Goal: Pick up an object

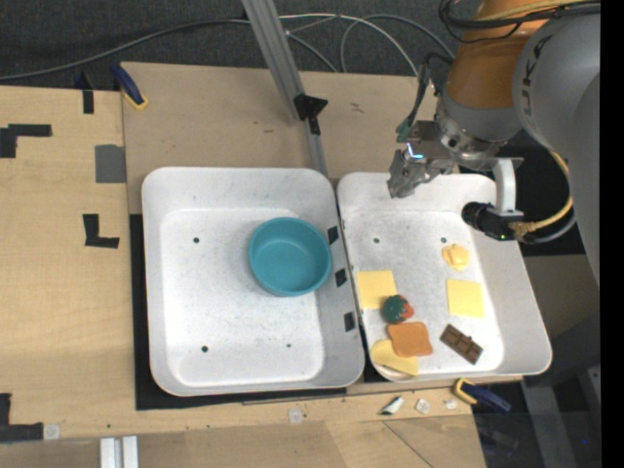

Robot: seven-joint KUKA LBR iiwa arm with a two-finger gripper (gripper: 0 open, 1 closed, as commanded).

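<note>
At the right bin's (526, 359) six o'clock edge, nearest the camera, an orange tile (409, 338) overlaps a pale yellow piece (393, 361), touching a green-red ball (396, 309). The jaws (406, 181) hang at twelve o'clock, well apart; their spread cannot be told, perhaps nearly closed. A descent there risks nudging neighbours or pinching two pieces.

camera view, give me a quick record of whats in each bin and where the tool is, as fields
left bin: one blue bowl, upright, near the bin's right side
right bin: two yellow squares, green-red ball, orange square, pale yellow piece, brown chocolate bar, small yellow-orange item
arm: grey with orange band, reaching in from the right
tool: above the right bin's far edge, apart from all items
held: nothing seen in the tool
</note>
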